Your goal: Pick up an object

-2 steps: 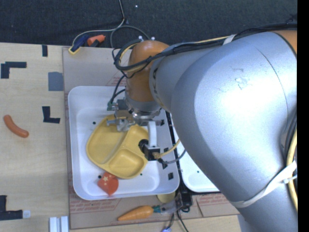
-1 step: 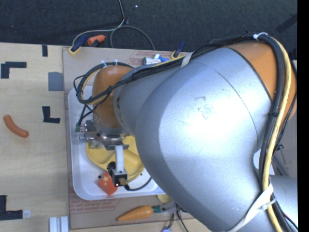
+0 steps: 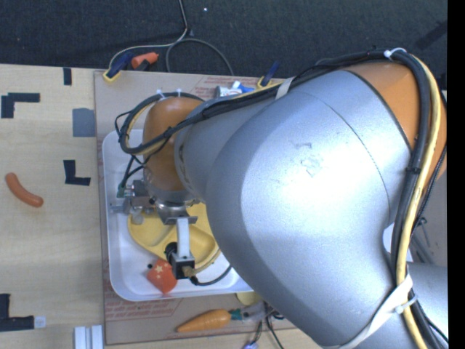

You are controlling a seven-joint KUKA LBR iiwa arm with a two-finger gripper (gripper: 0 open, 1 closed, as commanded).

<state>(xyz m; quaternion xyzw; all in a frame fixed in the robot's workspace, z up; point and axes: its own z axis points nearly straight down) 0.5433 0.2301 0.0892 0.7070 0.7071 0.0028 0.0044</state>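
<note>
The grey arm with its orange band reaches in from the right and covers most of the white bin (image 3: pixel 116 267). My gripper (image 3: pixel 154 208) hangs low over the bin's left half, directly above a yellow object (image 3: pixel 149 235) lying on the bin floor. A red strawberry-like object (image 3: pixel 161 276) rests near the bin's front rim, just ahead of the gripper. The wrist hides whatever lies right under the gripper.
An orange carrot (image 3: pixel 207 320) lies outside the bin at the front. A red sausage (image 3: pixel 24 190) lies on the bench at far left. Clamps (image 3: pixel 131 62) and cables sit along the back edge. The arm hides the right side.
</note>
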